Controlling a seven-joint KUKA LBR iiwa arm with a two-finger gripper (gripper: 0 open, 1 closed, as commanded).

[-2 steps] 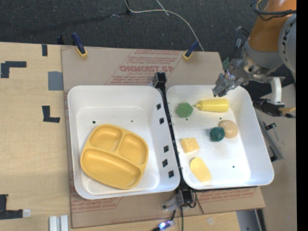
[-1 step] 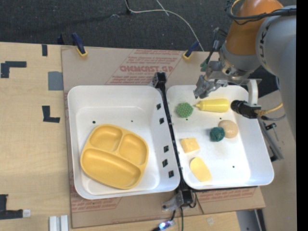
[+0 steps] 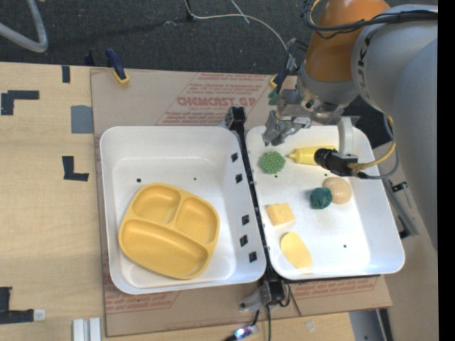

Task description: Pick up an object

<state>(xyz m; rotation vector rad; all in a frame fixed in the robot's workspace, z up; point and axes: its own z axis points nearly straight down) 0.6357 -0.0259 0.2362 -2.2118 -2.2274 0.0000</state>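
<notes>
Two-finger gripper [image 3: 274, 138] above bumpy green ball [image 3: 272, 163] — finger spread unreadable; arm cropped right — white bins [image 3: 114, 155] on cardboard-covered bench [image 3: 199, 101].

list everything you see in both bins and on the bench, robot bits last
divided plate: 1, yellow, left bin
green ball: 1, green, right bin, far left part
banana: 1, yellow, right bin, far side
teal lump: 1, teal, right bin, middle
tan ball: 1, beige, touching the teal lump
cheese block: 1, pale yellow, right bin, near the divider
yellow slice: 1, yellow, right bin, near edge
bins: 2, white, side by side
gripper: 1, grey, just above the green ball
</notes>
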